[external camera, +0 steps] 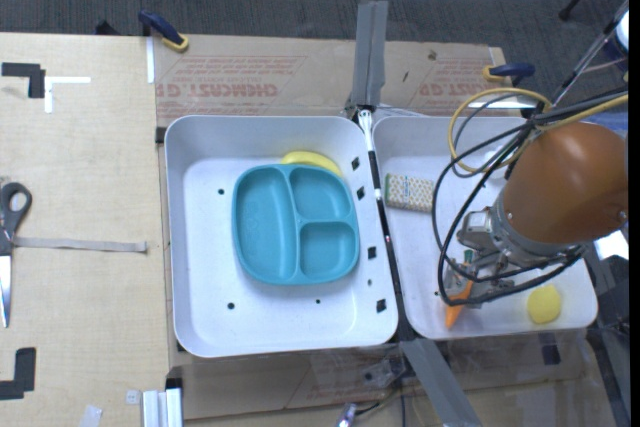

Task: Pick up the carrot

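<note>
Camera view: I see the gripper (468, 277) lowered into the right bin (420, 315), near that bin's front wall, with the arm's orange band (572, 183) directly above and behind it and a bundle of black and yellow cables (478, 150) looping from the wrist toward the bin's rear. The wrist body and cables cover the finger area, so I cannot tell how far the gripper is spread or whether anything sits within its grasp. The carrot (453, 313) lies on the bin floor just in front of and slightly left of the gripper; only a short orange tip shows below the gripper hardware, and a further orange patch is visible against the mechanism itself. I cannot tell whether the gripper touches the carrot or merely stands over it. To the gripper's right, near the same front wall, rests a round yellow object (544, 305), apart from the carrot. Behind the gripper and to its left, close to the divider between the bins, lies a small patterned rectangular block (409, 192). Further left of the gripper, across the divider, the left bin (200, 315) holds a teal three-compartment plate (296, 223), with a yellow item (310, 158) partly hidden at the plate's rear edge. Well to the left of the gripper, on the bench surface outside both bins, a pair of scissors (10, 235) lies near the edge of the frame.
</note>
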{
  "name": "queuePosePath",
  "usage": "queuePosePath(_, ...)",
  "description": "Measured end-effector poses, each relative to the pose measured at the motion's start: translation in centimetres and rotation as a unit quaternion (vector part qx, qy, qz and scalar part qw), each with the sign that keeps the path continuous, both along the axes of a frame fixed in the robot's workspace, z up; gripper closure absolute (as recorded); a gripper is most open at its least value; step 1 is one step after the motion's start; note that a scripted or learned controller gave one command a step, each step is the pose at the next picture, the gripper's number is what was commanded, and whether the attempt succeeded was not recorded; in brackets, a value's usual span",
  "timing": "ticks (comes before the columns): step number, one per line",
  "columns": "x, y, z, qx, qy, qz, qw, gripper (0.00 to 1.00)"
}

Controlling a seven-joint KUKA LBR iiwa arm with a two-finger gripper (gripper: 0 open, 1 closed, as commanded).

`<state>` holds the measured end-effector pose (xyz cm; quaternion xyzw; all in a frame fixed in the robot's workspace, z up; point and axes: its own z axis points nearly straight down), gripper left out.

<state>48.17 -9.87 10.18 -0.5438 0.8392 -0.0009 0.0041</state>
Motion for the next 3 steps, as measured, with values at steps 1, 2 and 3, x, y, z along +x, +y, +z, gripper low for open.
queuePosePath(1,-0.2,5.1,9.0,0.0004,0.002,-0.11,0.994,1.0)
queuePosePath(2,0.0,5.2,9.9,0.0016,0.0,-0.111,0.9938,1.0)
queuePosePath(3,0.2,5.2,10.9,0.0029,-0.002,-0.113,0.9936,1.0)
